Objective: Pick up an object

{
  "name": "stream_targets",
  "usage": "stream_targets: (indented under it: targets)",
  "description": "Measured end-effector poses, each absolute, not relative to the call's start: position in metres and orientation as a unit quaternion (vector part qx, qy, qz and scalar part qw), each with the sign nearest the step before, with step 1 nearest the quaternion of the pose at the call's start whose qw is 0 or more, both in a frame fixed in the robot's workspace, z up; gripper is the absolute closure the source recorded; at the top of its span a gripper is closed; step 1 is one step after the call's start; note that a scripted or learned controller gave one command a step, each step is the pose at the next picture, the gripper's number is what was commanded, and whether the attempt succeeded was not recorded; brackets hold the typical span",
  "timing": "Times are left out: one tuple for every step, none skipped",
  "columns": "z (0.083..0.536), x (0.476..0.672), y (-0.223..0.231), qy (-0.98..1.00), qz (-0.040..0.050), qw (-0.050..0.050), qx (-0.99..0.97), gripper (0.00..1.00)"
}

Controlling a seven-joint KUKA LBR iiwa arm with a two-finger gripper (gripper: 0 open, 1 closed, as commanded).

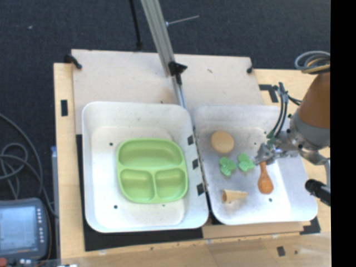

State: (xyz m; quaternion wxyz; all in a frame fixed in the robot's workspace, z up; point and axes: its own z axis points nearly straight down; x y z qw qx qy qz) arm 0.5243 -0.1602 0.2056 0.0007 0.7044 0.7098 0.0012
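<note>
Lying just below the gripper (266, 153): an orange spoon (265, 180).

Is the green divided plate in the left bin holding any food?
Empty. The green divided plate lies flat in the left bin, and all three of its compartments show bare green bottoms with nothing in them.

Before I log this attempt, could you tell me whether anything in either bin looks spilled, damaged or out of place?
Nothing stands out. The green divided plate lies flat in the left bin; the right bin holds a few small items, lying apart and intact.
</note>
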Motion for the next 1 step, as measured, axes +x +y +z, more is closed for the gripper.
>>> stream_targets:
  targets:
    - [0.2038, 0.5155, -0.1059, 0.710, 0.0010, 0.001, 0.704, 1.00]
